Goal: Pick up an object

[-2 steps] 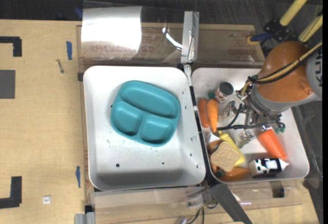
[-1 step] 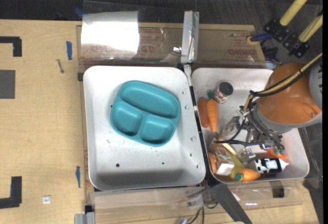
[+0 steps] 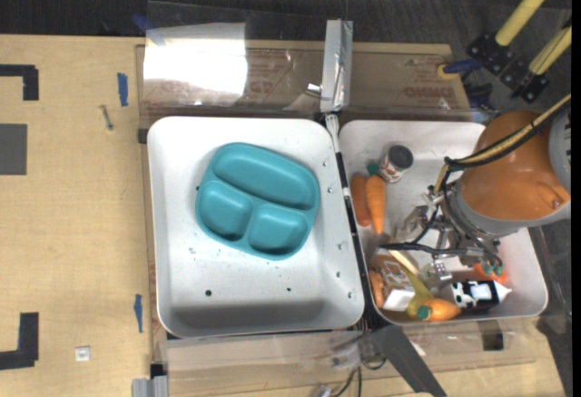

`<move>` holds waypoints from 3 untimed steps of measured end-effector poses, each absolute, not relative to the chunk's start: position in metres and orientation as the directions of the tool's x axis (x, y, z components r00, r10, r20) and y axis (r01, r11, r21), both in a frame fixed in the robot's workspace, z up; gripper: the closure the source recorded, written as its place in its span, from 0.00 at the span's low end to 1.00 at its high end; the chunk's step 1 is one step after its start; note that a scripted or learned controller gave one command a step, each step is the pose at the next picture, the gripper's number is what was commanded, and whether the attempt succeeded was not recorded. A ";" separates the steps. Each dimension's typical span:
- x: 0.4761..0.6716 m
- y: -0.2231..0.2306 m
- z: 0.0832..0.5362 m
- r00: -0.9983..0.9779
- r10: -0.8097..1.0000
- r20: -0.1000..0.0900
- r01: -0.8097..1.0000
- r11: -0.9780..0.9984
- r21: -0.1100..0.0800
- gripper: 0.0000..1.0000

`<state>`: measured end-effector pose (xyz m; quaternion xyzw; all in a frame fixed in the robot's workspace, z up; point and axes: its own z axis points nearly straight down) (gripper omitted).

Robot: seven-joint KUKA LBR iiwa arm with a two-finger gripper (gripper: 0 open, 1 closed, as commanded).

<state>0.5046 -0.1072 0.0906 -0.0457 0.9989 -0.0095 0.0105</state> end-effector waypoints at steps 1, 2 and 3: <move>0.570 -0.170 0.141 -0.994 -0.108 -0.012 -0.108 0.994 -0.005 0.00; 0.514 -0.194 0.094 -0.997 0.072 -0.009 0.072 0.997 -0.001 0.00; 0.516 -0.194 0.105 -0.997 0.070 -0.016 0.070 0.998 -0.002 1.00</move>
